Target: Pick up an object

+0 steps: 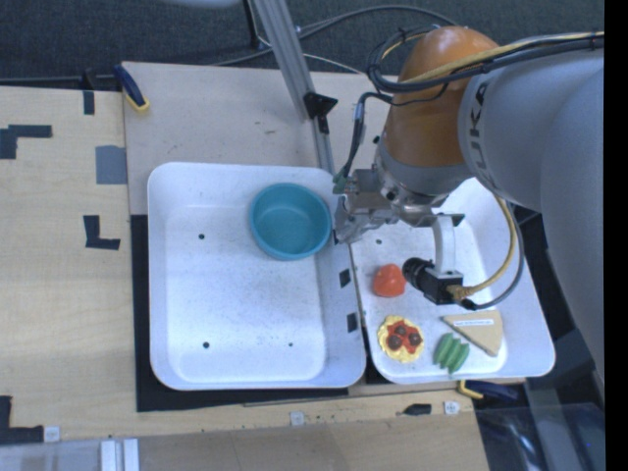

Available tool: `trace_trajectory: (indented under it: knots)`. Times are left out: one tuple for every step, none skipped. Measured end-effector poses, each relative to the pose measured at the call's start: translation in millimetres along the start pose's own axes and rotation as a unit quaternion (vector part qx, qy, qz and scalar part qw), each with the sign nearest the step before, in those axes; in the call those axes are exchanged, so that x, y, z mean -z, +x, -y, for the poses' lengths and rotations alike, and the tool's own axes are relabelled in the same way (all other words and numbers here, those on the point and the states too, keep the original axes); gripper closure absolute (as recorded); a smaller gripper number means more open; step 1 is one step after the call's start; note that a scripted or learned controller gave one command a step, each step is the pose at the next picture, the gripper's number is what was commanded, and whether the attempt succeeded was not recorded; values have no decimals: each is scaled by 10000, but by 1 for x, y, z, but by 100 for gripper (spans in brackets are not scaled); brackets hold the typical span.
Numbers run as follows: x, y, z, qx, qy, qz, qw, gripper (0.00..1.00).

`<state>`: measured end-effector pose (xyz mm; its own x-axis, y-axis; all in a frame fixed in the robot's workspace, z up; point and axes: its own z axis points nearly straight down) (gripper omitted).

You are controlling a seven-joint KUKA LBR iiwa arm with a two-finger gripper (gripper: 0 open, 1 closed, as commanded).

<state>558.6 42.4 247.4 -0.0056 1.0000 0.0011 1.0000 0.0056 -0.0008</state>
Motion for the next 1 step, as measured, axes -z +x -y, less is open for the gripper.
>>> trace_trajectory:
  knots:
    - [0, 57, 5, -2, 1, 1, 10000, 100]
